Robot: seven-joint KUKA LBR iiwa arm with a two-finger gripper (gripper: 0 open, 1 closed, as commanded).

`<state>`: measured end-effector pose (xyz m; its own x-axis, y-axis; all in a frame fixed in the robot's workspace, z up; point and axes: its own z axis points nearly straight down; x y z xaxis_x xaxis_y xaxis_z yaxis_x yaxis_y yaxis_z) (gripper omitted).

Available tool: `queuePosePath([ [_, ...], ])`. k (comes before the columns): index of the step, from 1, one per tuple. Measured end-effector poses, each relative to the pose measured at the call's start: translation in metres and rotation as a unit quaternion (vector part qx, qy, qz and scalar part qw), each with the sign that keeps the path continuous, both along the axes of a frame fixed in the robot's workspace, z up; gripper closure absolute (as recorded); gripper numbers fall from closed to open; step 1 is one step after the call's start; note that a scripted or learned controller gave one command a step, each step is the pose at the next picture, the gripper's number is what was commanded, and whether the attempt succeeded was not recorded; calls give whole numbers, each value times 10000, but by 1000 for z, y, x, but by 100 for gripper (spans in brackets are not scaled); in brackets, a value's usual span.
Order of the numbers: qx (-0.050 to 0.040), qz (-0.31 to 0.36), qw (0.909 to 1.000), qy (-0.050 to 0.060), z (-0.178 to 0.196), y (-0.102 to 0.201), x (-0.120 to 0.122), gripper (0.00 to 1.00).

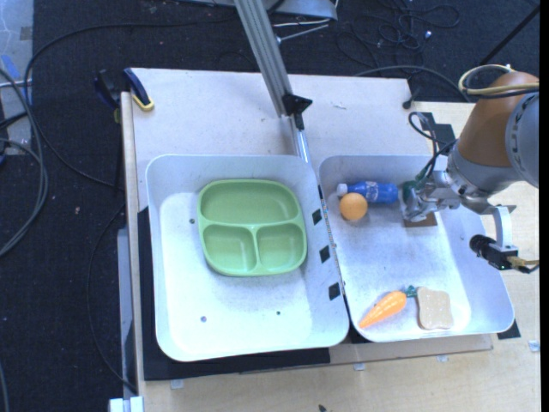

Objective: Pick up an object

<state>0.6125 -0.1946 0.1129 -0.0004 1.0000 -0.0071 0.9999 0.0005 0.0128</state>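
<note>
Black matting and loose cables surround the pale table (214, 101); two white bins sit on it, the left bin (171, 316) bearing a green divided plate (253, 227). The hand (418, 206) hangs low in the right bin (480, 316), just beside a blue bottle (375, 191) and an orange ball (352, 207); how it is set I cannot tell. That bottle looks light, stiff, perhaps slippery; take it across its middle; its label is unreadable.
</note>
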Motion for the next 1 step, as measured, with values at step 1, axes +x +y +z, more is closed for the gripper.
queuePosePath([
  [1,29,5,10000,44,43,-3,3,100],
])
